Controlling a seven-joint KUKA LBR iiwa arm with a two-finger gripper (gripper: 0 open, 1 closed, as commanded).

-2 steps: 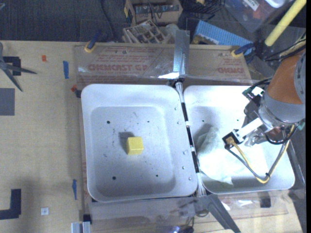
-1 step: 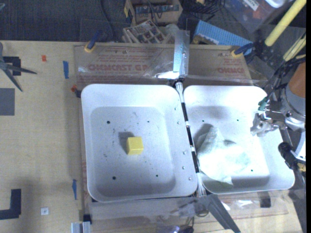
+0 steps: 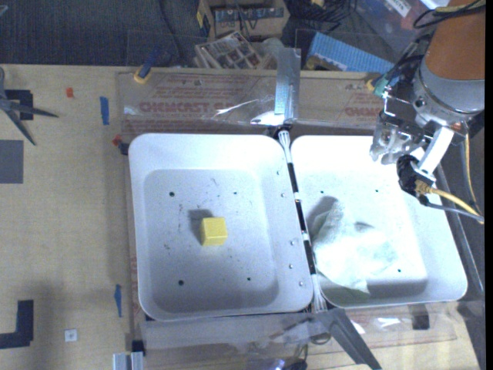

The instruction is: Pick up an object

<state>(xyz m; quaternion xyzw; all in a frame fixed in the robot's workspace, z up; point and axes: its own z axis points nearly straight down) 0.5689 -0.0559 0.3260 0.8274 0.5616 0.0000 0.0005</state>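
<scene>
Near the middle of the left bin sits a small yellow block, likely light and stiff, best pinched across flat sides, while the end effector hangs above the right bin, holding nothing.

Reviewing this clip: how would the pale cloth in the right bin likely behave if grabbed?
The cloth lies crumpled in soft folds, so it is probably floppy and would drape from a pinch. It looks thin and pale, likely light. A push would probably bunch it against the right bin wall rather than slide it whole.

Yellow block, two white bins, pale, perhaps greenish-white cloth, orange-banded grey arm
</scene>
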